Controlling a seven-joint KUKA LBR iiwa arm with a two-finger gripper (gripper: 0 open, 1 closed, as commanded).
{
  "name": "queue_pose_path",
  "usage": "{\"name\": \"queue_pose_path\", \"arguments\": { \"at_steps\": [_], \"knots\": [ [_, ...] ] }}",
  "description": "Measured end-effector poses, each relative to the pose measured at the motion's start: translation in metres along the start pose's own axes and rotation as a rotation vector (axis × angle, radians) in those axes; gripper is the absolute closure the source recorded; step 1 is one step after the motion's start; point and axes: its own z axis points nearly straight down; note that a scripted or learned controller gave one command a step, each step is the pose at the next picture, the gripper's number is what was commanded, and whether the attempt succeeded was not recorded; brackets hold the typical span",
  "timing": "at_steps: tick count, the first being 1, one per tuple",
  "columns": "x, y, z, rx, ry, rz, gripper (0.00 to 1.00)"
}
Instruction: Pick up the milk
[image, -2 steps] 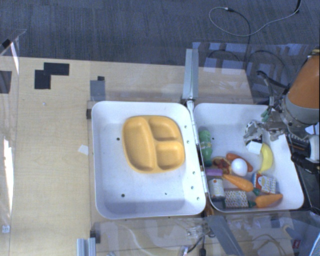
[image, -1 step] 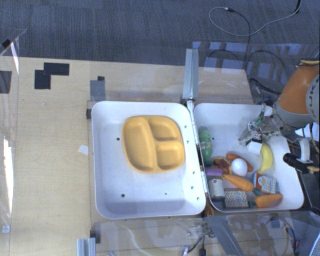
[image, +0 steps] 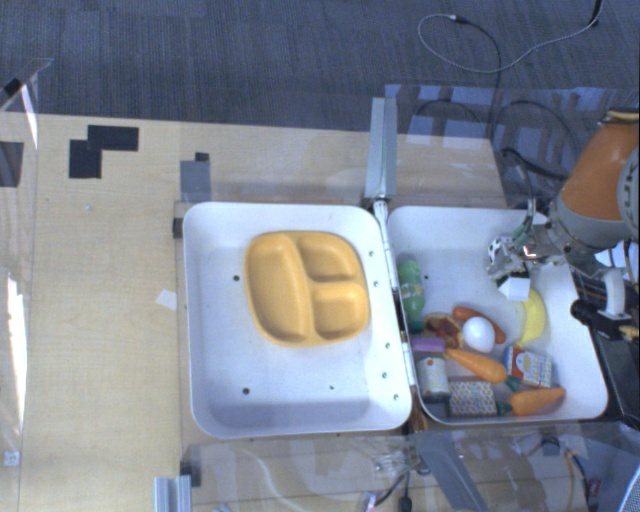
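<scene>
The milk (image: 531, 368) is a small white carton with red and blue print. It lies near the front right of the right bin (image: 450, 240), between a banana (image: 536, 318) and an orange carrot (image: 537, 401). My gripper (image: 510, 268) hangs over the back right part of that bin, above and behind the banana and well apart from the milk. A small white piece (image: 514, 289) shows just below it. Nothing is visibly held.
The right bin also holds a white egg (image: 479, 333), a second carrot (image: 476, 363), a green item (image: 410, 280), a small can (image: 433, 376) and a textured block (image: 470, 398). A yellow divided plate (image: 305, 285) lies in the left bin (image: 210, 330).
</scene>
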Motion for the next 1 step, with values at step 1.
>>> {"name": "queue_pose_path", "arguments": {
  "at_steps": [1],
  "knots": [
    [-0.0057, 0.0510, -0.1148, 0.010, 0.002, 0.044, 1.00]
  ]
}}
